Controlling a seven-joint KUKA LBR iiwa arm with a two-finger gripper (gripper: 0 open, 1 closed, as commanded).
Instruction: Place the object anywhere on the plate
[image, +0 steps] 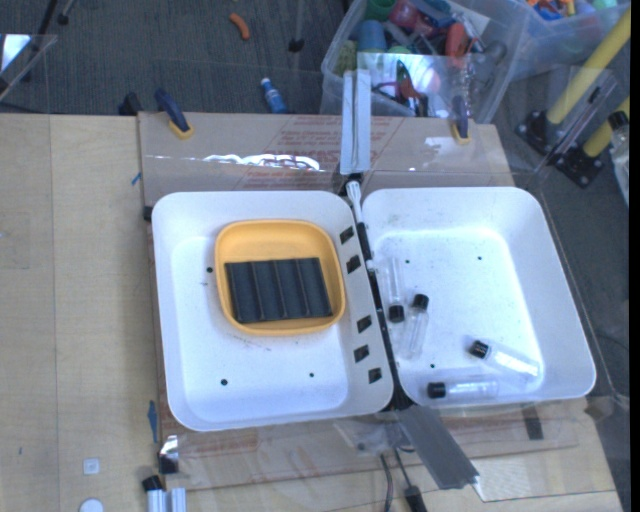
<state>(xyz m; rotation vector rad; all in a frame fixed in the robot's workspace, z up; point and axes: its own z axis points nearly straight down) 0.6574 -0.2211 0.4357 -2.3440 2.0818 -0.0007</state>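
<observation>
Yellow plate (232, 243), dark ridged object (277, 289) (near black), white bins (180, 390), clear black-capped tubes (500, 357)

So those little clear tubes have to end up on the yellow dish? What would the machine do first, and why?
Probably reach into the right white bin and come down over one clear plastic tube with a black cap, since that one lies apart from the others. All the tubes lie in that bin, while the yellow plate with a dark ribbed insert sits in the left white bin.
</observation>
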